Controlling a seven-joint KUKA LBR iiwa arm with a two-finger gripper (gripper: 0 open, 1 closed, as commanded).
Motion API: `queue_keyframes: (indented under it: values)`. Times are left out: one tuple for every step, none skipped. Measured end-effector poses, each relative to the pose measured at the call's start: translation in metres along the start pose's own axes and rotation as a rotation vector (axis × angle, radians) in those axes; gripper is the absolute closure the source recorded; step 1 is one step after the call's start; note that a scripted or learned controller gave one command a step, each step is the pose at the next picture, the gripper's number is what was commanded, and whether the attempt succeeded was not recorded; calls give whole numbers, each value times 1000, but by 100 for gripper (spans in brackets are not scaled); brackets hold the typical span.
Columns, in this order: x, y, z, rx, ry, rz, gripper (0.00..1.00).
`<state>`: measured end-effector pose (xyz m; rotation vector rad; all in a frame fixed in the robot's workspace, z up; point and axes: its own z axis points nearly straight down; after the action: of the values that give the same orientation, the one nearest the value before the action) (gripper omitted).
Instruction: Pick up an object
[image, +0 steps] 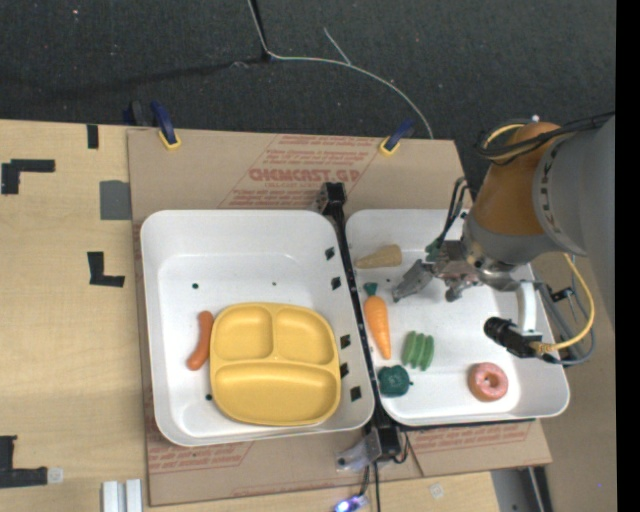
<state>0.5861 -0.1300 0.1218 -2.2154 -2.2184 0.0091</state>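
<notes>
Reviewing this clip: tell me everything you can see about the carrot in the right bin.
The carrot is a small toy, glossy like plastic, with an orange tapered body and a small green top. It lies flat on the floor of the right bin, hard against the wall shared with the left bin, green end toward the far side, tip pointing to the near side. Nothing else seems to touch it: the green ridged toy lies apart to its right, and the gripper hangs above and to the right, not holding it.

Right bin's (545, 405) upper right corner under the arm (520, 200), itself cropped rightward.
</notes>
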Motion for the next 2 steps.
queue_keyframes:
  values:
    - [1, 1, -11, -1, 1, -2, 100]
    - [-7, 5, -58, -10, -1, 0, 100]
